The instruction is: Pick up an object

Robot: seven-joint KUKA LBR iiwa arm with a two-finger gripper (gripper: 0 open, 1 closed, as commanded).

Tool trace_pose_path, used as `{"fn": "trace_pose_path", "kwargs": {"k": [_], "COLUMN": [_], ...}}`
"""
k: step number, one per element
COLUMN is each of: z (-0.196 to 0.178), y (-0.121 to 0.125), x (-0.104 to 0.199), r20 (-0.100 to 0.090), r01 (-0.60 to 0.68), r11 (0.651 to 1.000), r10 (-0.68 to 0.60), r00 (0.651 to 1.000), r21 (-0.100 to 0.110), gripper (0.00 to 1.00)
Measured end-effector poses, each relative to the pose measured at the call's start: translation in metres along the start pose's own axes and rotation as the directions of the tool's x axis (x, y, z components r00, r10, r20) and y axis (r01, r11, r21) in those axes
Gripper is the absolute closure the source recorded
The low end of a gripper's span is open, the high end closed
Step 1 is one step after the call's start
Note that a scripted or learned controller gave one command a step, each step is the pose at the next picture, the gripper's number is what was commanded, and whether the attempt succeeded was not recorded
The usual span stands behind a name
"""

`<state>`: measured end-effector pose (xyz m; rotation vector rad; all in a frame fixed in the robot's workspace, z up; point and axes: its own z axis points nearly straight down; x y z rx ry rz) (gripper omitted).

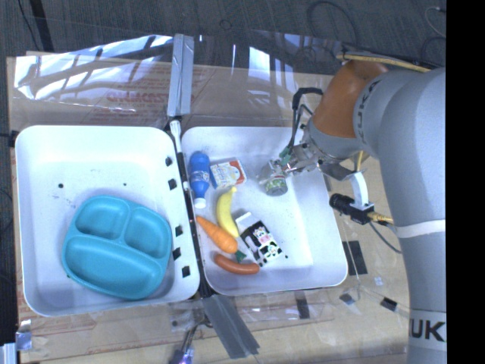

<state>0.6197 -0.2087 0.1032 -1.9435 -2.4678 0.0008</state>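
I am low in the right bin (pixel 322 268), my jaws (pixel 282 170) down at its upper middle, right over a small clear, glassy thing (pixel 274 183) that sits on the bin floor near the far wall. From this slant I cannot tell how wide my jaws stand or whether they have anything between them; the wrist and its cabling hide the tips, so I will not claim a hold. I judge this to be the grasp attempt itself: I am down at an object, not yet lifting. The other candidates lie to my side in the same bin: a blue bottle (pixel 198 169) against the divider, a small carton (pixel 226 173) with red on it just beside it, a banana (pixel 225 211), a carrot (pixel 217 233), a sausage-like piece (pixel 236 264) near the front wall, and a black-and-white patterned carton (pixel 260 243) close to the banana. The left bin (pixel 38 158) holds a blue divided tray (pixel 117 247). Next, I would need a firm close around the clear thing, then a straight rise, watching whether it comes up with me; a smooth, small piece like this could easily slip out.
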Motion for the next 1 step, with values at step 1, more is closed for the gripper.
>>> {"fn": "trace_pose_path", "kwargs": {"k": [1], "z": [-0.1019], "y": [0.0575], "x": [0.0771], "r20": [0.0], "r01": [0.113], "r11": [0.994], "r10": [-0.113], "r00": [0.994], "r21": [-0.001], "gripper": [1.0]}}
